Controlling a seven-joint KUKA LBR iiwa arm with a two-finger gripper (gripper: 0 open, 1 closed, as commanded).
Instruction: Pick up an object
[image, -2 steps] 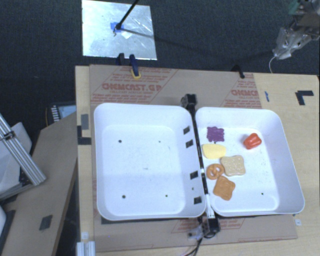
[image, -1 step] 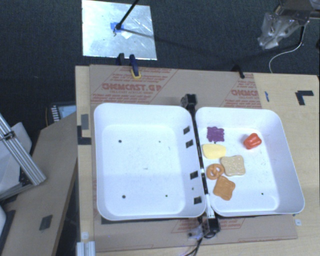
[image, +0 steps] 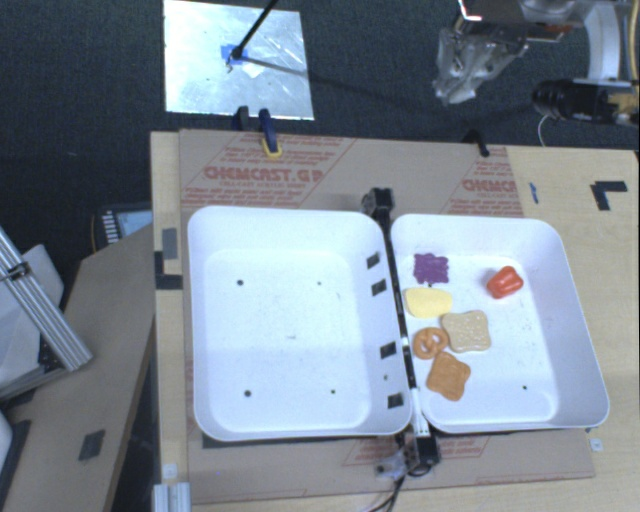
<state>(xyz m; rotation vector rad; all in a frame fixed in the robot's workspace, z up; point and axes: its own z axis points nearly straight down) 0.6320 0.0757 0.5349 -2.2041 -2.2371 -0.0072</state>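
The right bin (image: 570, 330) holds several small food-shaped pieces: a purple cluster (image: 431, 267), a red pepper (image: 504, 282), a yellow piece (image: 427, 301), a pale toast slice (image: 466, 331), a brown pretzel (image: 429, 343) and an orange-brown piece (image: 448, 375). My gripper (image: 462, 70) hangs high at the top right of the camera view, well behind the bins and over the dark floor. It is far from all the pieces. Nothing shows between its fingers.
The left bin (image: 290, 320) lies beside the right one, joined by a black-clipped divider (image: 395, 310). A shiny metal sheet (image: 238, 58) lies on the floor at the back left. An aluminium frame (image: 35, 310) stands at the left edge.
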